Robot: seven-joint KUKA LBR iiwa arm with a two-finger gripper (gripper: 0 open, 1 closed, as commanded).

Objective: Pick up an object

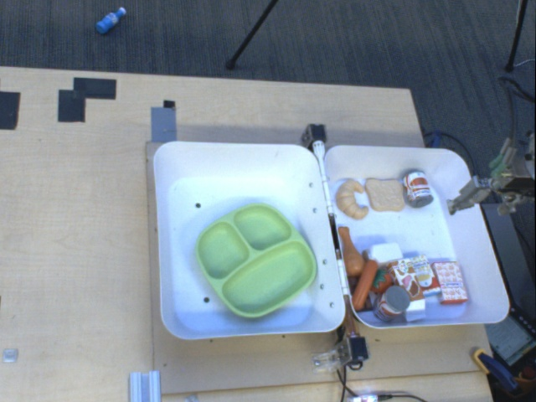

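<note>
The left bin holds a green divided plate, with open white floor along its upper and left edges. The right bin is crowded low down: carrots, cartons, a can; a croissant and a bread slice sit above. The gripper sits at the frame's right edge, over the bin's rim; I cannot tell how its fingers stand.

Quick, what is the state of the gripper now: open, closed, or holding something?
Gripper: at the right bin's right rim, nothing seen held; open or closed cannot be told.
</note>
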